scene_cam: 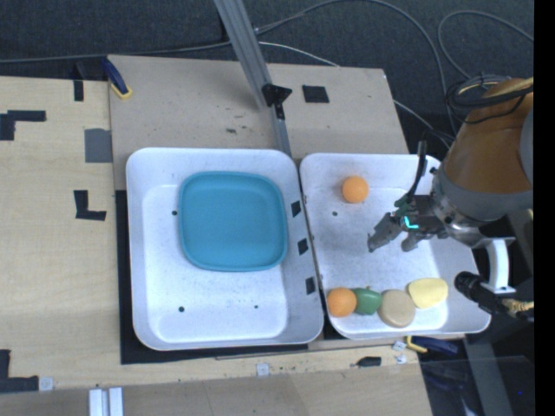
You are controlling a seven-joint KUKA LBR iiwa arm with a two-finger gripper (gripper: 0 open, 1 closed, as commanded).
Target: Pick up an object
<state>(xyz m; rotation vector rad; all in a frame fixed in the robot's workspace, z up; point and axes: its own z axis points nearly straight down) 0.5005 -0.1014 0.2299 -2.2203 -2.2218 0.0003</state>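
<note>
gripper (395, 235) right of centre over the right bin (323, 232), fingers spread, holding nothing. orange ball (354, 189) lies up-left of it: likely light, smooth, prone to roll; grasp across its middle.

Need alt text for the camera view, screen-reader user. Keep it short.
A grey-and-orange robot arm's pincer hovers open over the right white bin, holding nothing. That bin has an orange ball near the back and a front row: orange ball, green piece, tan piece, yellow piece. The left bin holds a blue plate.
</note>
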